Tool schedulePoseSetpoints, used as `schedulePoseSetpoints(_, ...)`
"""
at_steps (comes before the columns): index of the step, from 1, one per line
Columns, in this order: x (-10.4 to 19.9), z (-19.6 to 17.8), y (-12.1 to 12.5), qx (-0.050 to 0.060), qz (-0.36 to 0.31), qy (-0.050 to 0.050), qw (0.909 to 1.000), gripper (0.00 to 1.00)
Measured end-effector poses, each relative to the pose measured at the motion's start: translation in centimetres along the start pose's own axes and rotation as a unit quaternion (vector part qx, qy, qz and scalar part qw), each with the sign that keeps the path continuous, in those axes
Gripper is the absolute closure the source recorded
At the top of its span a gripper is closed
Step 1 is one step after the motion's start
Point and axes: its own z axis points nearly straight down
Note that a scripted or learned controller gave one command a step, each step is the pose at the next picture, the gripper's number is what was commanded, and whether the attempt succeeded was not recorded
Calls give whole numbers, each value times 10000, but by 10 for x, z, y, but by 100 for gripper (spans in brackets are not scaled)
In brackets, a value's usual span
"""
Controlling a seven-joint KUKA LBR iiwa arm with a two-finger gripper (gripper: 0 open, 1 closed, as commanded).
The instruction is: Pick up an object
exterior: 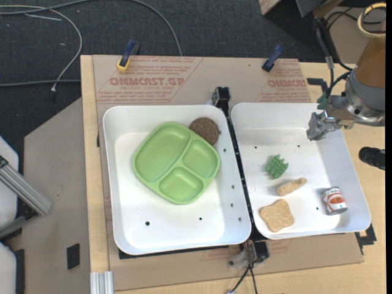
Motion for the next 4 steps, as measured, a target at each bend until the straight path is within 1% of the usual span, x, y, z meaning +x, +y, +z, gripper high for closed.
schedulePoseSetpoints(1, 52, 11, -3, 46, -18, 24, 10000, 100)
schedulePoseSetpoints(2, 99, 14, 1, 44, -18, 23, 10000, 100)
schedulePoseSetpoints(3, 152, 24, 0, 53, -21, 25, 10000, 100)
schedulePoseSetpoints(4, 204, 31, 4, 38, -21, 18, 10000, 100)
